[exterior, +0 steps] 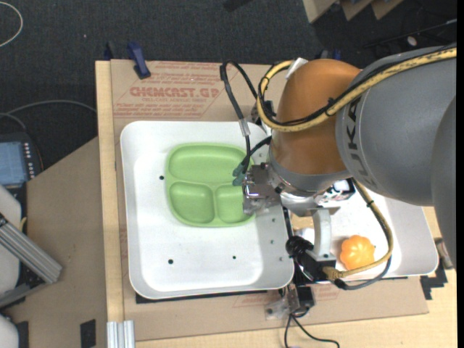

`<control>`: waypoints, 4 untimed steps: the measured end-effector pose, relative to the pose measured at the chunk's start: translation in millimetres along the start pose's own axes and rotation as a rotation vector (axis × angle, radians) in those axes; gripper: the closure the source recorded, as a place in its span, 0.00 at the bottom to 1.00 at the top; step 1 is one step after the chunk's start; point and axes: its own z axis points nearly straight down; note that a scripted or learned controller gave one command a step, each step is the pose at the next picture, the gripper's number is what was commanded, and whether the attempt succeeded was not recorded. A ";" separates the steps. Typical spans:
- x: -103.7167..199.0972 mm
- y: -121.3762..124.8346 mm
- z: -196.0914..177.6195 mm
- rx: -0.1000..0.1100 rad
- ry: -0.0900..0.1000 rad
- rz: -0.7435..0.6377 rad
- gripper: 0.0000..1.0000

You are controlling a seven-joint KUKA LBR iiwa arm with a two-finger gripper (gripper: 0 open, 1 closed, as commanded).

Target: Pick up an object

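Observation:
A light green divided plate lies in the left white bin, in its upper middle part. An orange round fruit-like object sits in the right white bin, near its front. My gripper is low over the right edge of the green plate, close to the wall between the two bins. The bulky grey and orange wrist above hides most of it.
The arm covers most of the right bin. A cardboard sheet with red print lies behind the bins. Cables loop around the wrist. The front and left parts of the left bin's floor show bare white.

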 end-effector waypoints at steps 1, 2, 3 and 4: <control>41.7 -1.9 -80.4 -0.018 0.009 -0.014 1.00; 106.9 -3.7 -141.3 -0.018 0.011 -0.018 1.00; 109.8 43.8 -190.4 -0.019 0.008 -0.011 1.00; 0.5 0.1 -161.0 -0.004 0.003 0.001 1.00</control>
